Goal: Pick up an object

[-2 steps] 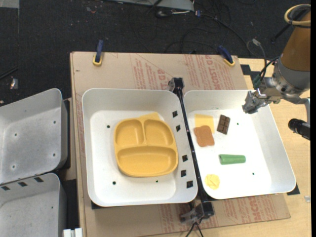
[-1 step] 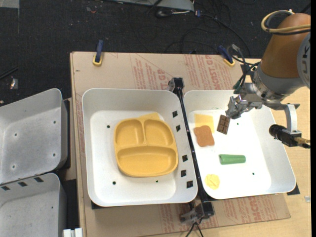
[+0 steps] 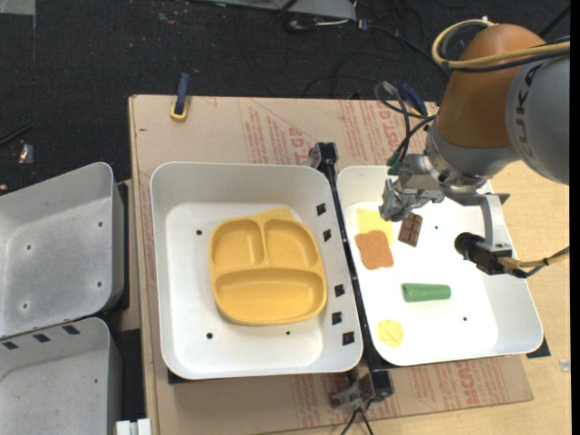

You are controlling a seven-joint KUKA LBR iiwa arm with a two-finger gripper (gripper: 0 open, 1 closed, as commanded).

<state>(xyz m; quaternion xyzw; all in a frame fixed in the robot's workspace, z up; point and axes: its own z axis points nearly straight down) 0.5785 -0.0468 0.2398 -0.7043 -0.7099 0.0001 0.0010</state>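
The end effector (image 3: 405, 208) is seen low over the far-left part of the right-hand white bin (image 3: 517, 329), and a small brown waffle-patterned block (image 3: 410, 230) hangs tilted just beneath it — apparently pinched at its top edge between the fingers. The grip looks thin, so a slow, straight lift is called for, with no twisting at the wrist. Directly below lie a flat orange-brown oval piece (image 3: 373, 249) and a pale yellow square sheet (image 3: 371, 219); a green cylinder (image 3: 426, 292) and a small yellow round piece (image 3: 390, 333) rest nearer the front. In the left bin (image 3: 172, 243) a yellow compartmented plastic tray (image 3: 268, 271) is left alone — well apart from the grasp.
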